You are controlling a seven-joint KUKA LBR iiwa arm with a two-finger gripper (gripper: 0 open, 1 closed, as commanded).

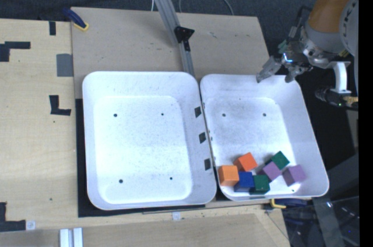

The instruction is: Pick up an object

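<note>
Crowding rt bin [291, 101] near corner: colored blocks [260, 172]; lft bin [93, 88] beside.

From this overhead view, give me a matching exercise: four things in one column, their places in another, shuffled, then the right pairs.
Things:
1. end effector
2. blue block
3. light purple block
4. yellow and blue clamp

Places:
A. at the right bin's near right corner
B. on the board's far left corner
C. above the right bin's far right rim
D. between an orange block and a dark green block

Pairs: 1-C, 2-D, 3-A, 4-B
</note>
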